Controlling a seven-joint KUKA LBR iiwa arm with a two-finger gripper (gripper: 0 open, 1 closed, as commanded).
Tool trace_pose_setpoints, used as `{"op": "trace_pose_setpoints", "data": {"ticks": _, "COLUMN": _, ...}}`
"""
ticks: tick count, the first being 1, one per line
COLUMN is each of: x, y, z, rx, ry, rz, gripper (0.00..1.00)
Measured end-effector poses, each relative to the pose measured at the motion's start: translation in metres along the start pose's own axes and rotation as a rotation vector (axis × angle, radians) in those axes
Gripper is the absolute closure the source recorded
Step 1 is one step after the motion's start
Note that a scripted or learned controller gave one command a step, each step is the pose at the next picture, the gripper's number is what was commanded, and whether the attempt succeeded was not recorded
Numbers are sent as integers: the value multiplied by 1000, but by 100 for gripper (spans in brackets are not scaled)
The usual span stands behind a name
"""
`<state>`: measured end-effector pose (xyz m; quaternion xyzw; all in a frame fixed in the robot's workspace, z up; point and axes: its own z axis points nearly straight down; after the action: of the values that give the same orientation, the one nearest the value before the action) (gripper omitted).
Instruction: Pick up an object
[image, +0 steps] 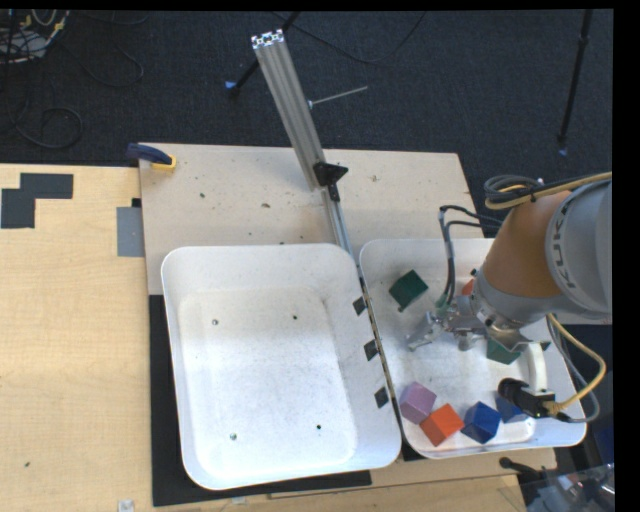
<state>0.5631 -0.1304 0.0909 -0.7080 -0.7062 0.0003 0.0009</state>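
Observation:
The right bin (455, 258) holds several small blocks. A dark green block (408, 289) lies near its far left side. Along the near edge sit a purple block (417, 402), an orange block (441, 424) and a blue block (481, 421). Another green block (503, 350) shows partly under the wrist. My gripper (428, 333) hangs low over the middle of this bin, between the dark green block and the purple one, touching neither as far as I can see. Nothing visible is held in it.
The left bin (190, 275) stands beside the right one, with black clips (370, 349) along the shared wall. A slanted aluminium bar (295, 110) rises behind the bins. A blue and yellow tool (152, 155) lies at the bench's far left corner.

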Motion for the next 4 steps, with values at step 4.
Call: {"op": "trace_pose_setpoints", "data": {"ticks": 4, "x": 43, "y": -6, "z": -109, "rx": 2, "ry": 2, "rz": -6, "gripper": 100}}
